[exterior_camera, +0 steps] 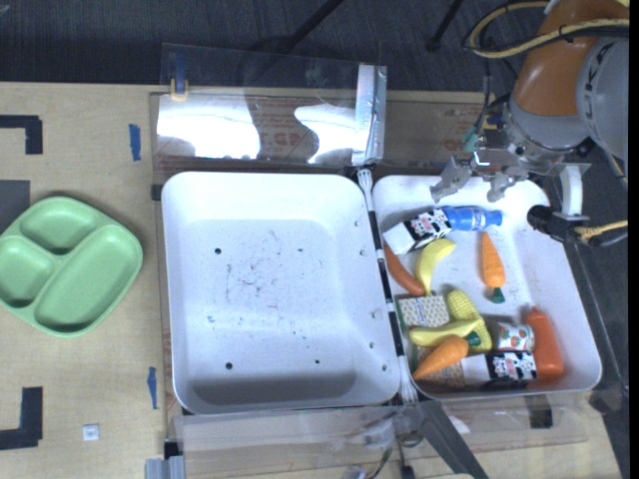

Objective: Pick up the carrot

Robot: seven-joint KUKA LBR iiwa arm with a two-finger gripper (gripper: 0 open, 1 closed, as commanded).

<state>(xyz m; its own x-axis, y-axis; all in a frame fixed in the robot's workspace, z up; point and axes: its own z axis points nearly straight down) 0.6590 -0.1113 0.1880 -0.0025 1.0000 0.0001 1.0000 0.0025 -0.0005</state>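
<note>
**Gripper above the far edge of the right bin, carrot lying below it**

The bench (80,118) has a light wooden top with black corner marks and small blue tape pieces on the left side. Behind it the room is dark, with thin black poles crossing the floor. A green divided plate (68,264) rests on the wood at the left, well apart from the bins.

The left bin (270,287) is white, with some grey scratches on its bottom. A clear plastic panel (265,118) stands at its far side and reflects bright light.

The right bin (574,312) holds many toys. The carrot (490,261) lies in the middle of the far half, just right of a banana (435,261) and near a blue bottle (469,218). A second orange carrot-like piece (440,355) lies at the near side, beside a yellow corn (461,305).

The gripper (483,171) hangs over the far edge of the right bin, its fingers spread apart with nothing between them.
</note>
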